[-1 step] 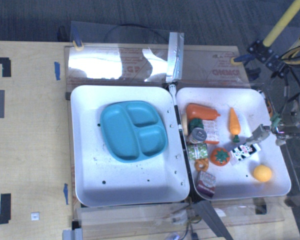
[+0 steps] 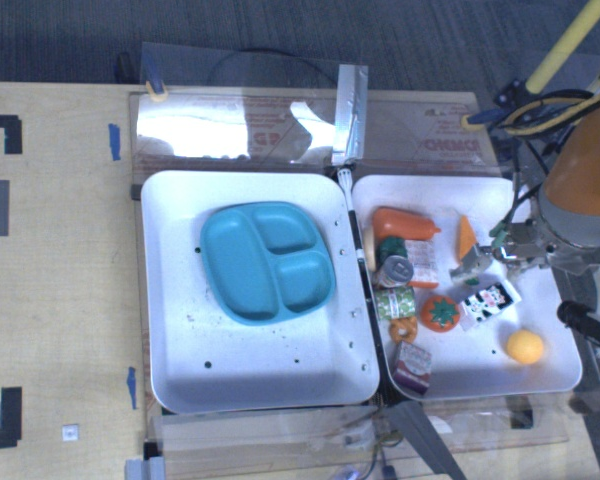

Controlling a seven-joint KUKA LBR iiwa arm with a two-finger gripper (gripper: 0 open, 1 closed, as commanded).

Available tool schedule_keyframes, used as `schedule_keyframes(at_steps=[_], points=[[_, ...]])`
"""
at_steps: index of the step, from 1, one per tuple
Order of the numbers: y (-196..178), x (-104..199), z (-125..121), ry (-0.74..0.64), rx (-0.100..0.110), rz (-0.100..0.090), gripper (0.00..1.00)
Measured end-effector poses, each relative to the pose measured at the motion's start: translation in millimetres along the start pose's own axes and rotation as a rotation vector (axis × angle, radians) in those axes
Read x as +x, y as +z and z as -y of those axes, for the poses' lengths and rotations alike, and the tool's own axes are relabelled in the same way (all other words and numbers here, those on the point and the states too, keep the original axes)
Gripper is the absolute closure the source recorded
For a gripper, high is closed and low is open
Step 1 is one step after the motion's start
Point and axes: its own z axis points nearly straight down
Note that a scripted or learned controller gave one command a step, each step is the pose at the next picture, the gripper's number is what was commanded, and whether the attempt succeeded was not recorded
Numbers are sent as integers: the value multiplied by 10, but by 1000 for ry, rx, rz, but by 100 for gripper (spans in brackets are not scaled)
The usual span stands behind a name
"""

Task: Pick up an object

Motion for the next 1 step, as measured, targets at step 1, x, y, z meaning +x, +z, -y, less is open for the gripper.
schedule_keyframes(at_steps=[1], points=[[662,-206,-510,24,-15,6,0]])
